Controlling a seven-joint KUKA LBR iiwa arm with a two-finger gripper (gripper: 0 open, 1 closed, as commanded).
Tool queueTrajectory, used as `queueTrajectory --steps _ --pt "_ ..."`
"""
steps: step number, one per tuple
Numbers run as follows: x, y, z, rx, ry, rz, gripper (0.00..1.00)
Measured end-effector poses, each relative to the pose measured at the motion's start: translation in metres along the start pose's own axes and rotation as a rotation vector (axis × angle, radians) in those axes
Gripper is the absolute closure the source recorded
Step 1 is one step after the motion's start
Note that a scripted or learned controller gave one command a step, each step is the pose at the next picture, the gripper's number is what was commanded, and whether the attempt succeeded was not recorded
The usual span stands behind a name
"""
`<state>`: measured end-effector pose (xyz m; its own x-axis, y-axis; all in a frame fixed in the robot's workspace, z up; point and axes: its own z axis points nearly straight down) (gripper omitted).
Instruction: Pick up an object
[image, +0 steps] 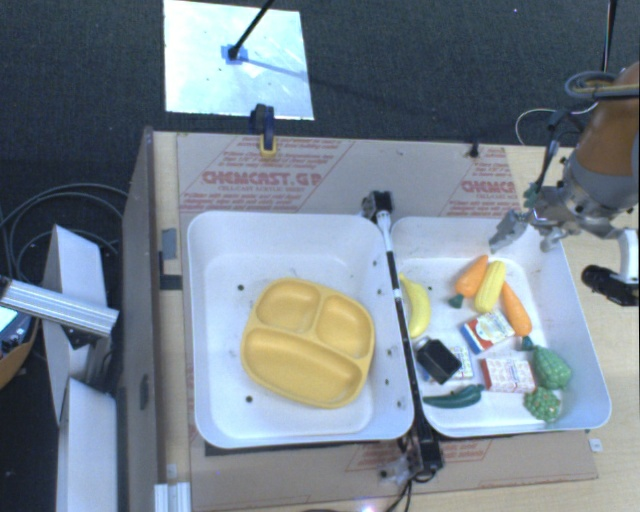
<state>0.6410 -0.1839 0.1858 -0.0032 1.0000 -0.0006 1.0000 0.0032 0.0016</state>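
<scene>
Hovering over the far edge of the right shallow white bin (575, 330), the two-finger gripper (528, 230) has its fingers spread apart with nothing between them. Below it in that bin lie a yellow plastic corn cob (490, 285), an orange toy carrot (515, 308), a yellow banana (417, 305) and a dark green pepper (452, 397). The left bin (215, 300) bears a yellow compartment tray (308, 342)
</scene>
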Motion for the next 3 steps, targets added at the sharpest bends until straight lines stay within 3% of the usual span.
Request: queueTrajectory --steps 1,2,3 --pt "0.028 -0.013 0.107 0.007 0.003 -0.002 0.0" --pt "0.026 -0.01 0.09 -0.003 0.0 -0.004 1.0" --pt "0.07 0.017 0.024 -0.008 0.001 -0.006 1.0"
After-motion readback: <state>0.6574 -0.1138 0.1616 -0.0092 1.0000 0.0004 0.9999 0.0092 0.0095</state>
